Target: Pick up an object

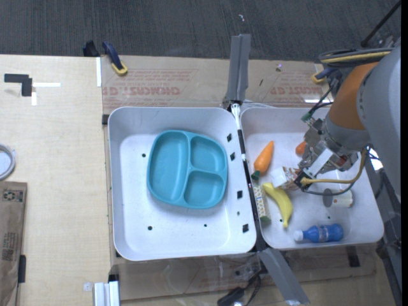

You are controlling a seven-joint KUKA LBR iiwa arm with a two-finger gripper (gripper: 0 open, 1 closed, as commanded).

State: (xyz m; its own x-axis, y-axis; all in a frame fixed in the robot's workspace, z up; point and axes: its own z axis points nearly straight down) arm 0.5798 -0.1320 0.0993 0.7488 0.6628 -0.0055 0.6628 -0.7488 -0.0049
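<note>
The gripper [299, 178] is low in the right bin [280, 238], and its tips are too small and dark to tell apart. The arm [376, 101] is cut off by the right edge. It hides most of a small orange thing [300, 148]. A roll of tape [4, 163] and a brown bag [11, 234] are cut off at the left edge.

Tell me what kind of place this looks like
Most likely a robotics lab's grasping test bench. A grey arm with an orange band reaches over two white bins: one holds a blue divided plate, the other toy-like items such as a banana and carrot. Clamps hold cardboard down.
</note>
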